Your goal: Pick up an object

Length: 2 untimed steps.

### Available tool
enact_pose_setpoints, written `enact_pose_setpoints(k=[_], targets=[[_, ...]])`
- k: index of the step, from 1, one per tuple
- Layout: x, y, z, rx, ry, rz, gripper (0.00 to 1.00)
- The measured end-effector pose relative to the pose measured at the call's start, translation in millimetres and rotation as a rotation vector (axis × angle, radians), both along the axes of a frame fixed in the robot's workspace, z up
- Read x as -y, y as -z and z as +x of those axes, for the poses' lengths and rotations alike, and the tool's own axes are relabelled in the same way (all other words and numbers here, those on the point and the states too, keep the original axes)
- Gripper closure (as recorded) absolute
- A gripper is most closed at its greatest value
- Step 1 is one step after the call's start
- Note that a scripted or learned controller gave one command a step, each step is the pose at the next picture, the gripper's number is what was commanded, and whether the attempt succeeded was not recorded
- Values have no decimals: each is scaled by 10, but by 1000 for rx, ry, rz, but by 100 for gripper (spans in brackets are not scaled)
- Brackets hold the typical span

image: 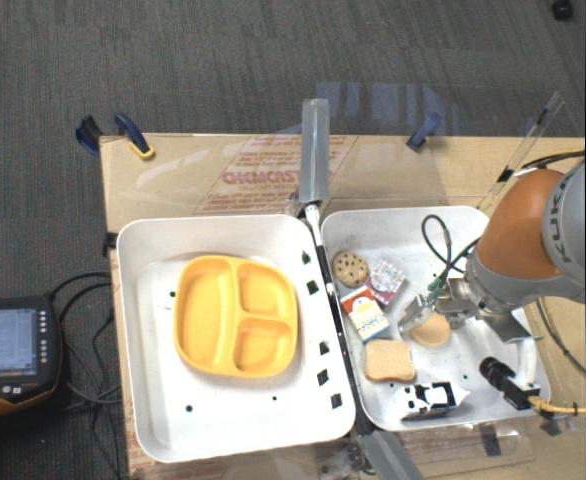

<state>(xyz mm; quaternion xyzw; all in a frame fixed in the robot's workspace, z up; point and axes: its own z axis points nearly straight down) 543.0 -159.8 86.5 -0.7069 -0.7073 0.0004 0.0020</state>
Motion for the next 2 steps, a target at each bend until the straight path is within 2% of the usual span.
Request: enact_pose_setpoints(k=[1,2], targets=[[9,-77,-5,-3,6,2,100],[-529,-1020,-15,0,-4,-1,100]])
